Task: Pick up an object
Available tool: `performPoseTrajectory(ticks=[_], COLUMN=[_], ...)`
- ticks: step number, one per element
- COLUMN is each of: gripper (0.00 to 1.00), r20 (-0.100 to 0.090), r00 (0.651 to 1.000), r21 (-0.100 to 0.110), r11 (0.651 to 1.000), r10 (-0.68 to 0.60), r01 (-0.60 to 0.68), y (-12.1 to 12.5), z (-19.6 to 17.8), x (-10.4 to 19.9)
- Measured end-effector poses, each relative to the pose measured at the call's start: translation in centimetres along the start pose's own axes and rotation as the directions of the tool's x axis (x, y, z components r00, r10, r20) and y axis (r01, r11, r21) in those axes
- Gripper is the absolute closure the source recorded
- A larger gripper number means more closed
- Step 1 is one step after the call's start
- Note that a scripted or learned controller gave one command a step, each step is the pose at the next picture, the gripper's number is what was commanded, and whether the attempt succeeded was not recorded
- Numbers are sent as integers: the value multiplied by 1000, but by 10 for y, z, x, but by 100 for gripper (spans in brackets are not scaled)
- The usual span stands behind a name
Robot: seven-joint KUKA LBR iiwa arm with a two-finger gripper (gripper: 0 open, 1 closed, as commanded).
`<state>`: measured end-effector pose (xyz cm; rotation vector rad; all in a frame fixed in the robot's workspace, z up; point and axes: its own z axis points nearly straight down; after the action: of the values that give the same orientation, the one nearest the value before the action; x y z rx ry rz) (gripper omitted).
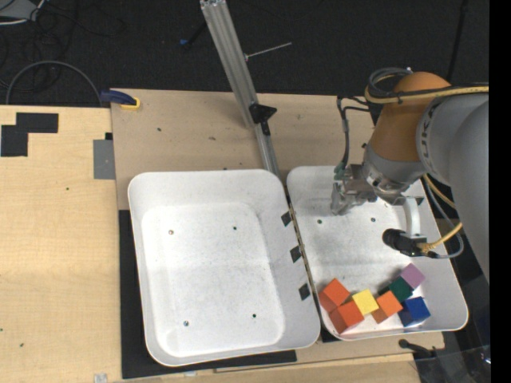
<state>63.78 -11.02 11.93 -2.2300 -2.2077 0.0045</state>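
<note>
White bin (375, 250), claw (345, 200) mid-floor, blocks (371, 302) cornered

slanted aluminium rail (239, 74), wooden bench (56, 214)

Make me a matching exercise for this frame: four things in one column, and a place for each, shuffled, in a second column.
Things:
1. gripper
2. purple block
3. left bin
4. yellow block

Places:
A. left half of the bench
B. far part of the right bin, above its floor
C. between two orange blocks
D. far right end of the block cluster

Pairs: 1-B, 2-D, 3-A, 4-C
</note>
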Motion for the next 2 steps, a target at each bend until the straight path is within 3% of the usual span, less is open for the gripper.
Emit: performPoseTrajectory(ticks=[1, 2], gripper=[0, 0], r20=[0, 0], r00=[1000, 1000], r21=[0, 0], r11=[1000, 1000], r10=[2, 3], r01=[-2, -3], y=[0, 0], z=[1, 1], x=[0, 0])
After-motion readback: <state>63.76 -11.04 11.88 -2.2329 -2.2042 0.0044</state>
